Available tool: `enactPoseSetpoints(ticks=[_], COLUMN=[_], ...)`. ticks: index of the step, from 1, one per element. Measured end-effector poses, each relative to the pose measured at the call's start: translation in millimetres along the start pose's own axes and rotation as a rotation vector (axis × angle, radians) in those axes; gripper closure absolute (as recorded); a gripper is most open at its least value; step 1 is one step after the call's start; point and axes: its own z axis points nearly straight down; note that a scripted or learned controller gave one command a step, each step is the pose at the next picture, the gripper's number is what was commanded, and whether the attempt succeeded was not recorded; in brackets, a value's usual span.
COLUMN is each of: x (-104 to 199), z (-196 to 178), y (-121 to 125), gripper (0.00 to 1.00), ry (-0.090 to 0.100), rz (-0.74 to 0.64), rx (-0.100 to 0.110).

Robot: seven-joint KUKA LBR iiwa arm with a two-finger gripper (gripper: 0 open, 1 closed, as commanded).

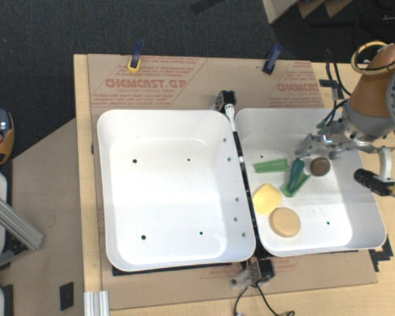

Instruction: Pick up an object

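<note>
My gripper [318,147] hangs over the upper middle of the right bin [355,232], reaching in from the right. Just below it lies a small brown round object [320,168]; I cannot tell whether the gripper touches it. Left of that, a flat green piece [270,166] and a dark green tapered piece [295,178] lie side by side. A yellow block [266,199] and a tan round disc [286,222] sit toward the bin's front left, touching each other.
The left bin [118,242] stands next to the right one, divided from it by a black-edged rim [240,170]. Both rest on a brown cardboard sheet [184,78] held by clamps. A black cable end [375,180] juts in at the right.
</note>
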Motion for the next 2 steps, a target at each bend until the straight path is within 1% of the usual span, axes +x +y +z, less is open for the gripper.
enactPoseSetpoints(ticks=[1,2], x=[-16.1,14.1], z=[-67.6,1.1], y=[27.2,-50.9], gripper=[0.00,0.00], ry=[-0.005,0.001], rz=[-0.001,0.003], rx=[-0.013,0.002])
